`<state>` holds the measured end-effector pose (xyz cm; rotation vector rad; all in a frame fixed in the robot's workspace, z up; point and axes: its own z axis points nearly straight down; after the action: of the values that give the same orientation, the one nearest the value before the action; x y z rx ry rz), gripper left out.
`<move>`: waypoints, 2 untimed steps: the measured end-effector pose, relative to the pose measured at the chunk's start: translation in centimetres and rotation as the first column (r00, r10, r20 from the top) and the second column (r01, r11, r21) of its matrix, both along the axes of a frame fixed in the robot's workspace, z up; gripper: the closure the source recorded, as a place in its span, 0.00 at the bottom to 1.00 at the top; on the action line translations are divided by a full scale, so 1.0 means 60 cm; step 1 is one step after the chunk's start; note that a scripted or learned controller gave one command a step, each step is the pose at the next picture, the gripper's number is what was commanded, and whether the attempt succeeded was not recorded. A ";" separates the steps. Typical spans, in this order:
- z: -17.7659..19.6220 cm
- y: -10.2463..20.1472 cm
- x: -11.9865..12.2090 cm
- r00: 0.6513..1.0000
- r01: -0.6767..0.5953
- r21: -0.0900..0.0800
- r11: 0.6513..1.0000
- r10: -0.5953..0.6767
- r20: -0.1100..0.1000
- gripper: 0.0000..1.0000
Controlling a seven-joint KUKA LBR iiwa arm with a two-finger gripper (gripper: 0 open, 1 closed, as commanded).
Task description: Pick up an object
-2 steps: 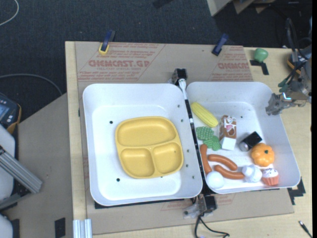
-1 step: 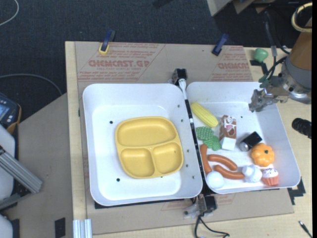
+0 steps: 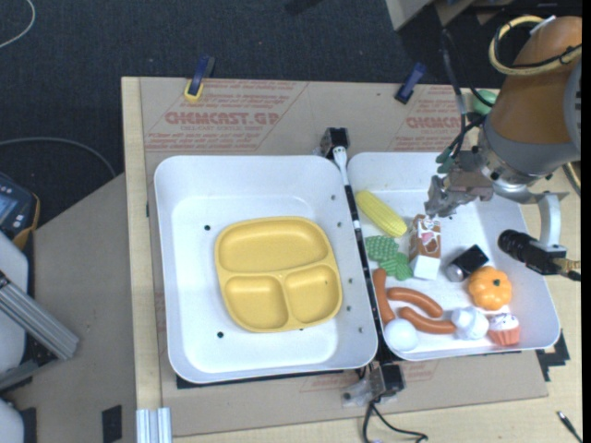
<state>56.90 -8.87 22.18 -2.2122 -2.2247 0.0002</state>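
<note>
Now the arm (image 3: 531,90) is reaching in from the upper right, its gripper (image 3: 441,201) hanging over the right bin (image 3: 545,289), just above the small milk carton (image 3: 426,245) beside the corn cob (image 3: 381,212); whether the jaws are clenched, I cannot tell.

a robotics lab: clamped cardboard bench (image 3: 277,109), loose cables (image 3: 55,146), toy-food bins (image 3: 175,247).

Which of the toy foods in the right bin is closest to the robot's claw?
The small milk carton, brown and white, directly under the gripper; the corn lies farther left.
</note>
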 end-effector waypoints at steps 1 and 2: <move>-0.012 0.022 0.005 1.000 0.004 -0.002 1.000 -0.004 0.000 1.00; -0.009 0.023 0.000 1.000 0.006 -0.002 1.000 -0.006 0.001 1.00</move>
<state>56.92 -7.51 21.64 -2.2200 -2.2200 0.0009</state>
